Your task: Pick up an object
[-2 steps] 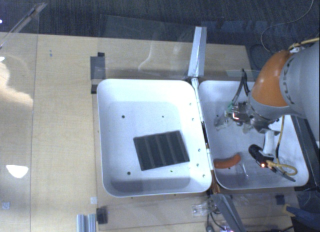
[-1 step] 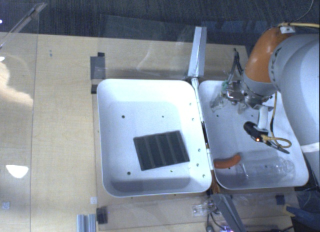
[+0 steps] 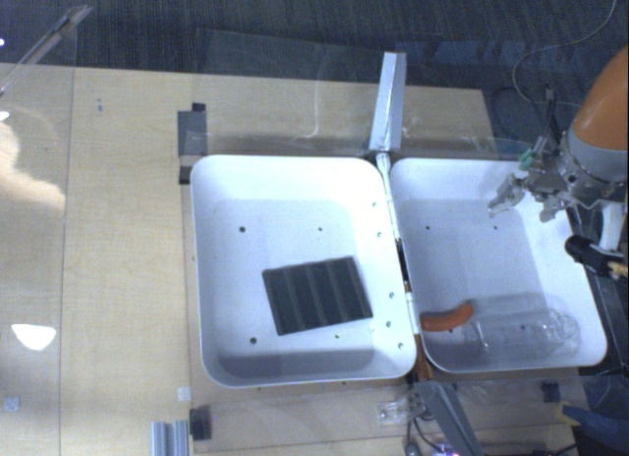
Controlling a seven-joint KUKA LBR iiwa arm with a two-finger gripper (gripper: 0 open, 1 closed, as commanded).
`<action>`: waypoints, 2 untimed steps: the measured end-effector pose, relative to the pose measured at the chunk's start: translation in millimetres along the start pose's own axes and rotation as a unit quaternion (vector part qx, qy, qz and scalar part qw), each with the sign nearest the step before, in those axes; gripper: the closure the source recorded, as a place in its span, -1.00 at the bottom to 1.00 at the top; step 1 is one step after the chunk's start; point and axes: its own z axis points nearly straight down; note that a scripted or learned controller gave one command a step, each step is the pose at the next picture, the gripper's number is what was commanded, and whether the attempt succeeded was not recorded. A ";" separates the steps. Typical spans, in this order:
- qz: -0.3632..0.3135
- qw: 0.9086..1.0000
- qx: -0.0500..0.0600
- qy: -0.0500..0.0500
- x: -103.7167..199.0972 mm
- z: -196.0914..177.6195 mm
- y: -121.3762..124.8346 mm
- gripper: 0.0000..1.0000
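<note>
Orange and small, the tube lies at the right bin's near-left corner beside a clear bottle. The end effector hangs above the bin's far-right part, fingers spread with nothing between them, well apart from both, probably poised to descend.

You've got one fixed camera here, mounted above the bench and looking down at a slant. The far edge of the bench sits toward the top, dark floor beyond it. Both white bins fall inside your frame: the left bin near the centre, the right bin toward the right side. You're far enough back to take in both, and the arm enters from your right edge.
</note>
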 end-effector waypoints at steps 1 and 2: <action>-0.023 1.000 -0.003 0.001 47.9 73.2 -66.6 -1.00; -0.024 1.000 -0.001 0.001 61.5 75.5 17.5 -1.00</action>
